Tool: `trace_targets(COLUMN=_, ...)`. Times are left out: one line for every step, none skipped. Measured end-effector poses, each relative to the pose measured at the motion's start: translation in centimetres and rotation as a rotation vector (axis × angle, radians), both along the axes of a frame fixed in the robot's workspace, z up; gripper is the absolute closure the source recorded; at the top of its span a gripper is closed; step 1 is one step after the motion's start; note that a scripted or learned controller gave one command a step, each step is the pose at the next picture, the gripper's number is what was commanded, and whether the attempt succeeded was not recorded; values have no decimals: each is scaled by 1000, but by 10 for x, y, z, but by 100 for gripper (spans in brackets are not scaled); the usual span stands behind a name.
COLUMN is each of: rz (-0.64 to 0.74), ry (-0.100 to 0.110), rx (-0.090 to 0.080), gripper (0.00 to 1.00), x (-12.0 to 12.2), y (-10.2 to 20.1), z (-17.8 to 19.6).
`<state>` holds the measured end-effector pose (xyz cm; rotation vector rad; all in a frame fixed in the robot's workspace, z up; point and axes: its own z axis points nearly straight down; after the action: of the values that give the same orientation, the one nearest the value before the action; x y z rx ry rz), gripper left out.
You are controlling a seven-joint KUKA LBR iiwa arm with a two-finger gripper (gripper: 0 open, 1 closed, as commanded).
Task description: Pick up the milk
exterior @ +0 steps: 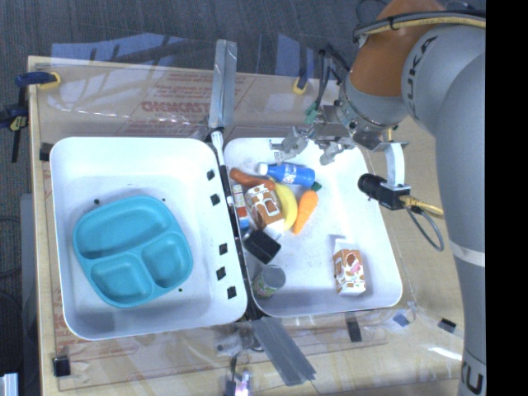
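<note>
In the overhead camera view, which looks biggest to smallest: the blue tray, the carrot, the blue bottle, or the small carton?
1. Blue tray, by far the largest.
2. Small carton and blue bottle: too alike to rank.
3. Carrot, slightly smaller.

Arm cut off at right edge; can label illegible.
</note>
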<state>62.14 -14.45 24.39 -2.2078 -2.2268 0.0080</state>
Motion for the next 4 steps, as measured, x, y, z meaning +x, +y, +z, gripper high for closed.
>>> trace_targets(rz=-134, ry=-3, rx=-1, gripper=0, x=6, y=-16, z=92)
trace_targets(rz=-96, ry=1, rx=-2, gripper=0, x=-48, y=-39, z=13)
trace_targets(rz=-168, ry=2, rx=-1, gripper=0, x=-27, y=-28, z=-27)
trace_targets(rz=-47, ry=-1, rx=0, gripper=0, x=-74, y=-42, z=-34)
